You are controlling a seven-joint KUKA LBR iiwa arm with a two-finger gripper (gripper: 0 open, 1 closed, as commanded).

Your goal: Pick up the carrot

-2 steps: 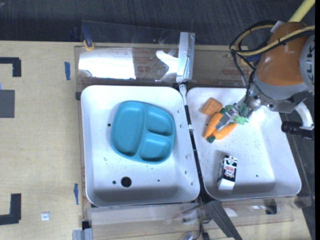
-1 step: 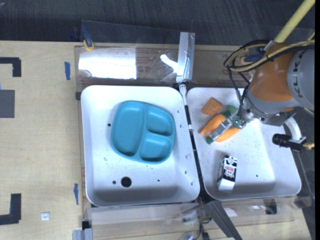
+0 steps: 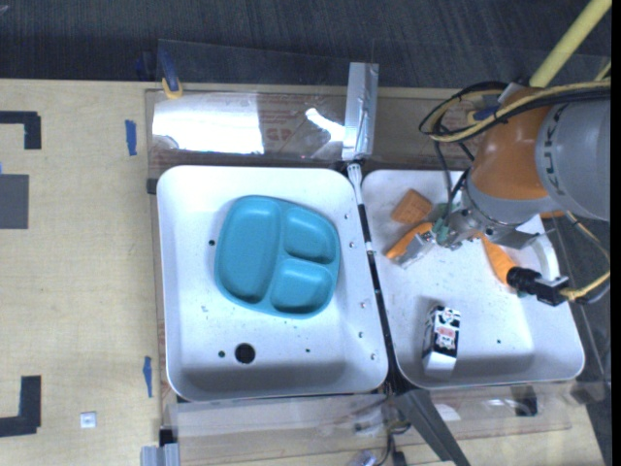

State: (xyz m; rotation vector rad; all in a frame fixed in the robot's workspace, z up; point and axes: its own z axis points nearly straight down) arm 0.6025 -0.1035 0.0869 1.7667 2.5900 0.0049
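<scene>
Two white bins sit side by side on the bench [image 3: 78, 260]. The left bin [image 3: 184, 338] holds a blue divided plate [image 3: 277, 253] and a small dark disc [image 3: 245, 353]. The right bin [image 3: 505, 352] holds the rest, within the arm's reach from the right. The gripper [image 3: 427, 246] is low over the upper part of that bin, directly at the carrot [image 3: 406, 244], probably placed there for a grasp. Whether the jaws are spread or pinching cannot be told. The carrot is a short orange stick lying slanted near the bin's left wall. An orange wedge [image 3: 411, 204] lies just above it, another orange piece [image 3: 498, 258] under the wrist, and a small black-and-white carton [image 3: 443, 338] nearer the front.
</scene>
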